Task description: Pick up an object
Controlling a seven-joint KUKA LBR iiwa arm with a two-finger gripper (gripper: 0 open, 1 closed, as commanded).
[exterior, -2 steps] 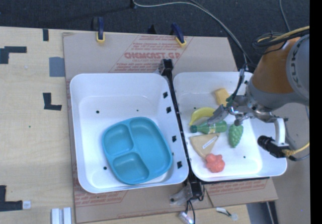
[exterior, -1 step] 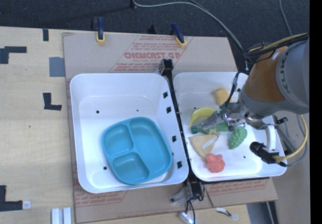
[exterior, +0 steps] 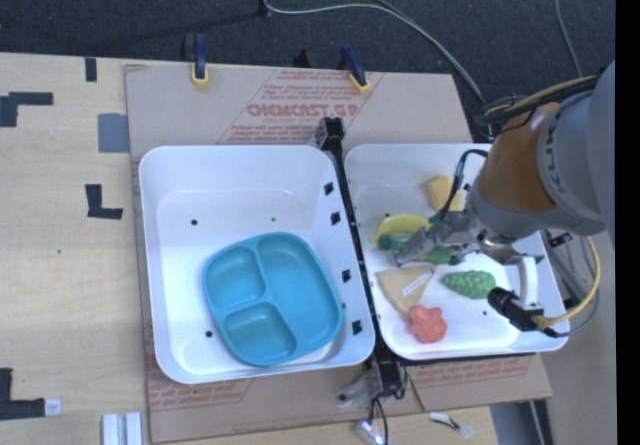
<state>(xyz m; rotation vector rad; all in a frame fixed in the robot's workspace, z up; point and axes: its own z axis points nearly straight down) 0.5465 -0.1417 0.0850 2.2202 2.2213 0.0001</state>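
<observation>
**Operator:** Where does the gripper stand against the nearest pick?

**Spotter:** Your gripper (exterior: pixel 425 249) is low in the right bin (exterior: pixel 372 165), near its middle. The closest piece is the yellow banana-shaped toy (exterior: pixel 401 226), lying just beside the tool at about eleven o'clock from it, its long axis running roughly nine to three with a slight bow. You can't tell from this slant whether the two touch.

**Operator:** What else is in reach?

**Spotter:** A pale cheese-like wedge (exterior: pixel 405 285) sits at six to seven o'clock from the tool, a green bumpy toy (exterior: pixel 469 283) at four o'clock, a red toy (exterior: pixel 428 323) further off at six, and a yellow piece (exterior: pixel 441 192) at one o'clock, partly behind the wrist. The blue divided plate (exterior: pixel 270 296) is in the left bin (exterior: pixel 160 173), well apart.

**Operator:** Is it open or closed? Holding anything?

**Spotter:** You cannot tell; the tool's end reads as a dark blur. Nothing is plainly clamped. My guess is that the banana is your target.
</observation>
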